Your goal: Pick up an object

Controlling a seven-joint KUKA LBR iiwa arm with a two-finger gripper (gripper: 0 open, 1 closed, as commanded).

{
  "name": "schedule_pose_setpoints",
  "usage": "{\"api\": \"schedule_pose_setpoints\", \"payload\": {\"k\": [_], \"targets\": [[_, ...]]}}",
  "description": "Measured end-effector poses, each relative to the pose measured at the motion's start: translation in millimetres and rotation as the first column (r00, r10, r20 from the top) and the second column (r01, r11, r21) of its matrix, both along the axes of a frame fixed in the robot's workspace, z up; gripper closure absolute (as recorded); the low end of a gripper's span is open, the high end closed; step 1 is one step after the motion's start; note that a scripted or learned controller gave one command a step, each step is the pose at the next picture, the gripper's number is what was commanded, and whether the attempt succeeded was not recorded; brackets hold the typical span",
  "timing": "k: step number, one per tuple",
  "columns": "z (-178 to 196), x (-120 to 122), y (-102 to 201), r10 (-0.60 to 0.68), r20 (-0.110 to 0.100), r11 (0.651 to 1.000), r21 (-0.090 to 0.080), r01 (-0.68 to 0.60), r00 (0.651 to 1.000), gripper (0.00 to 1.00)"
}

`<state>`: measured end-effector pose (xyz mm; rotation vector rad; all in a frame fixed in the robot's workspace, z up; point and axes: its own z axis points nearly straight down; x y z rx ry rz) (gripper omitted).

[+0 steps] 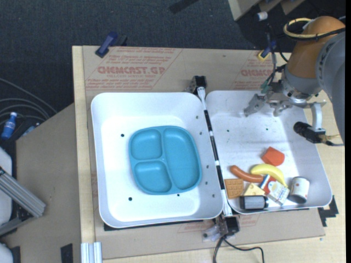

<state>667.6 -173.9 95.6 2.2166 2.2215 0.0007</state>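
Poised over the far end of the right bin (323,163), the hand (267,104) hangs with its grey fingers (252,106) spread apart and nothing between them — the white floor of the bin shows through the gap. Above it, the arm (310,53) comes in from the right, its orange band bright against the grey casing.

Toward the near end of the same bin, well apart from the hand, a cluster of small objects lies crowded together. An orange block (273,156) sits at the far edge of the group; just beside it a yellow banana (270,172) curves across a red-orange sausage (244,173), the two touching. Nearer still are a tan waffle-textured square (233,188), a pale yellow wedge (253,190), a dark flat item (253,203) — possibly a small device, though the view is too coarse to say — a small printed packet (277,193) and a white cylinder (299,187) lying on its side by the right wall.

Across the black divider, the left bin (109,119) holds a blue sectioned plate (164,159), set at a slight angle near its middle.

Both bins rest on a brown board (142,67) with red lettering, laid on the tabletop (49,163). A blue clip (106,45) lies at the board's far left corner.
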Motion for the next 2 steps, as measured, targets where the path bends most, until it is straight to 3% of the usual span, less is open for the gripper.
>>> {"api": "schedule_pose_setpoints", "payload": {"k": [1, 2], "targets": [[-10.8, -1.1, 40.8, -0.002, -0.005, 1.0, 0.004, 0.002, 1.0, 0.0], [-0.1, -0.4, 40.7, -0.001, -0.003, 1.0, 0.002, 0.001, 1.0, 1.0]]}}
